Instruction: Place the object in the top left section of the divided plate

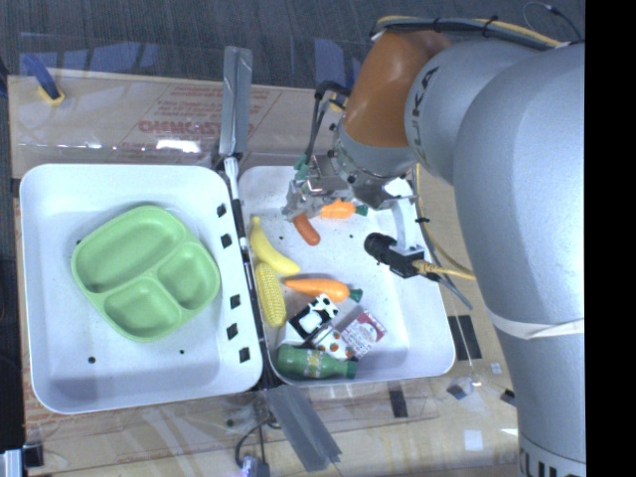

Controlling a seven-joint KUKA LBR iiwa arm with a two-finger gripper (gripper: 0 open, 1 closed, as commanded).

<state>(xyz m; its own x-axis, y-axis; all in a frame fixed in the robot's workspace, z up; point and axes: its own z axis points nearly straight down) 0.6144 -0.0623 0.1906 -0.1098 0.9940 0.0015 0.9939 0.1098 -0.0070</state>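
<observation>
I have the arm reaching in from the right, its orange band hanging over the upper part of the right bin (pixel 437 351), with the end effector (pixel 310 199) low over that bin's back left corner. I cannot tell how the end effector is set; the wrist housing and cabling mask it from this slanted overhead view. Just below it lies a small orange-red sausage-shaped piece (pixel 306 230), and a small carrot (pixel 338 209) sits right beside the tool; my judgement is that one of these is the object in hand, but I cannot confirm that either is gripped. The rest of the clutter is packed toward the left wall and front of the same bin: a banana (pixel 270 250), a corn cob (pixel 270 294), a larger carrot (pixel 318 288), a black-and-white toy (pixel 316 322), a red packet (pixel 358 334) and a green bottle (pixel 316 364). The green divided plate (pixel 145 269) lies alone in the left bin (pixel 60 366), rotated at a slant, all three sections bare. I read the task as at the pick stage: nothing has crossed the divider (pixel 237 237) between bins. The crowding means a grasp risks nudging the neighbouring carrot.
</observation>
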